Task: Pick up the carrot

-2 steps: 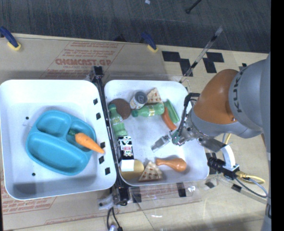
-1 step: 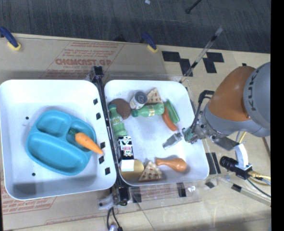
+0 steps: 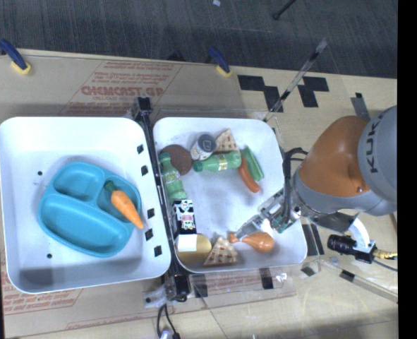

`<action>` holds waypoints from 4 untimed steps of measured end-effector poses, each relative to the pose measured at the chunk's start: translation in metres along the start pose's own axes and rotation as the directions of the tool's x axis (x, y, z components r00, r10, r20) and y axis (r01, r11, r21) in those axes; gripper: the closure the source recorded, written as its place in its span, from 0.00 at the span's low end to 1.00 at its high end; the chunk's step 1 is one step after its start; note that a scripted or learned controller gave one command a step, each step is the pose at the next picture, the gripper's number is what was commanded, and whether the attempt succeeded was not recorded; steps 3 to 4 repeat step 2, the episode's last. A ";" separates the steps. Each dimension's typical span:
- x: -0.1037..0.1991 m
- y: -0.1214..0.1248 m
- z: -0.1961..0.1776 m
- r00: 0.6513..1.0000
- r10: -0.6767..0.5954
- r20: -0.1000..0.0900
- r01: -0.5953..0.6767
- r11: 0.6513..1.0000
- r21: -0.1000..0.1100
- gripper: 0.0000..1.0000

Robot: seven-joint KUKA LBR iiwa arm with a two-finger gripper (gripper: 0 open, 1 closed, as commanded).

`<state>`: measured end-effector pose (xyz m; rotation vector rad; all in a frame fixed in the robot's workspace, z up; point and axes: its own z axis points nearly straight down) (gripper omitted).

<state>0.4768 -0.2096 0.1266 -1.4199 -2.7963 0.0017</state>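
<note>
An orange carrot (image 3: 125, 207) with a green top lies on the blue divided plate (image 3: 74, 221) in the left bin (image 3: 10, 189). A second carrot (image 3: 249, 178) with green leaves lies in the right bin (image 3: 282, 154), near its right wall. My gripper (image 3: 259, 217) hangs low over the right bin's lower right corner, just above a toy drumstick (image 3: 257, 243). It stands open with nothing between its fingers. The nearer carrot is a short way up from it; the carrot on the plate is far to the left.
The right bin also holds two green bottles (image 3: 219, 163), two pizza slices (image 3: 222, 253), a small can (image 3: 205, 145), a milk carton (image 3: 185, 215) and a brown round piece (image 3: 180, 158). The grey and orange arm (image 3: 335, 168) overhangs the bin's right wall.
</note>
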 end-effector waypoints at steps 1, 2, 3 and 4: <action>0.016 0.013 0.033 0.990 -0.141 0.005 0.141 0.990 -0.002 0.00; 0.015 0.013 0.022 0.989 -0.148 0.006 0.148 0.989 -0.001 1.00; 0.015 0.013 0.022 0.989 -0.148 0.006 0.148 0.989 -0.001 1.00; 0.015 0.013 0.022 0.989 -0.148 0.006 0.148 0.989 -0.001 1.00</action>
